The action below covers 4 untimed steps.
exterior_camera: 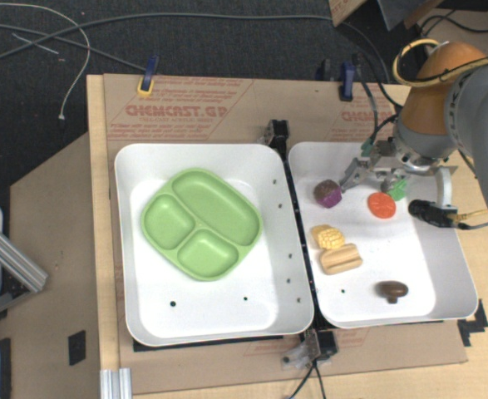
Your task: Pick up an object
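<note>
My gripper (373, 175) hangs over the back of the right bin (443, 273), its fingers spread open with nothing between them. A purple item (328, 194) lies just below and left of the left fingertip. Just below the right fingertip sits a red tomato-like piece (382, 206) with a green bit (398, 191) beside it. Nearer the front of that bin lie a yellow corn piece (329, 238), a tan bread-like block (342, 259) touching it, and a small brown item (392, 289) on its own.
The left bin (144, 306) holds a green divided plate (200, 223). A black clip (277, 130) sits at the back of the seam between the bins. The arm's grey and orange body (443, 90) looms over the right bin's back right corner.
</note>
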### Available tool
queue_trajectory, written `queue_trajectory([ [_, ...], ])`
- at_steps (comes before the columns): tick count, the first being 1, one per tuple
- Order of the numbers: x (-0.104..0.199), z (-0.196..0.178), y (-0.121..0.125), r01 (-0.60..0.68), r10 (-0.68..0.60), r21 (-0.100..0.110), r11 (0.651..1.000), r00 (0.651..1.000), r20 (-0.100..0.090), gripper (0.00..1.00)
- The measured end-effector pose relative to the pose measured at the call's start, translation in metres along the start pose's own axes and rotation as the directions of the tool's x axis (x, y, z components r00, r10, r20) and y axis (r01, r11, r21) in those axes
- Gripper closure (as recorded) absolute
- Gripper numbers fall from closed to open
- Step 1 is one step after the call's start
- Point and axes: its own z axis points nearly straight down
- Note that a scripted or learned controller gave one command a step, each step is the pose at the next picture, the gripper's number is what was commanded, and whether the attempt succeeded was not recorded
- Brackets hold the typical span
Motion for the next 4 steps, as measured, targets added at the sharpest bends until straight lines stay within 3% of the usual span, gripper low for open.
queue_trajectory([
  [1,0.0,-0.014,0.002,0.0,0.0,-0.006,1.0,1.0,0.001,1.0],
  [3,-0.002,-0.124,0.006,0.0,0.001,-0.012,1.0,1.0,0.003,1.0],
  [4,-0.002,-0.125,0.006,0.0,0.0,-0.007,1.0,1.0,0.002,1.0],
])
